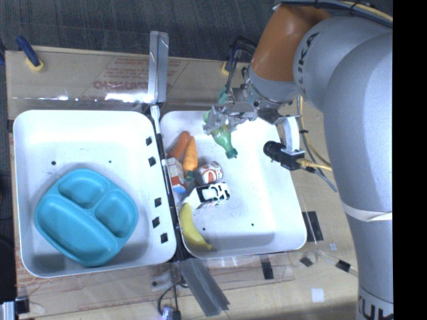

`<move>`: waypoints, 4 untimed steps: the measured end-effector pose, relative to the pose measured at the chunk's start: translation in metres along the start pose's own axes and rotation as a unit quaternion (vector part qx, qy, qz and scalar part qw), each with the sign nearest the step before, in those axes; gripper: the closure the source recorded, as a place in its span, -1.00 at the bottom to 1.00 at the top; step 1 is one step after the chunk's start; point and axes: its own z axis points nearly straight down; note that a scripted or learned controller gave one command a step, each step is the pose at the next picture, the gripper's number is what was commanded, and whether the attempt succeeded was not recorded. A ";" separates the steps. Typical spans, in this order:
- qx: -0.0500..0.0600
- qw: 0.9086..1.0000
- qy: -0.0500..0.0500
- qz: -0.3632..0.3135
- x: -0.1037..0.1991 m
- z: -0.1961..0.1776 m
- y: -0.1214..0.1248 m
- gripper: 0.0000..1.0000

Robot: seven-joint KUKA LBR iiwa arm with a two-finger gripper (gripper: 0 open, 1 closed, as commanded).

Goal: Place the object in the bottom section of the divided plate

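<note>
My hand was clenched on the green bottle, its long axis slanting down-right, while the blue divided plate lay far left and nearer.

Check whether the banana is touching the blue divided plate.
Apart. The camera view shows the banana in the right bin, the blue divided plate in the left, bin walls between.
</note>
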 end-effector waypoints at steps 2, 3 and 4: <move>-0.001 0.984 -0.001 -0.178 0.174 0.026 0.002 1.00; 0.001 0.974 0.000 -0.224 0.199 0.085 -0.028 1.00; 0.001 0.954 0.000 -0.299 0.253 0.082 -0.069 1.00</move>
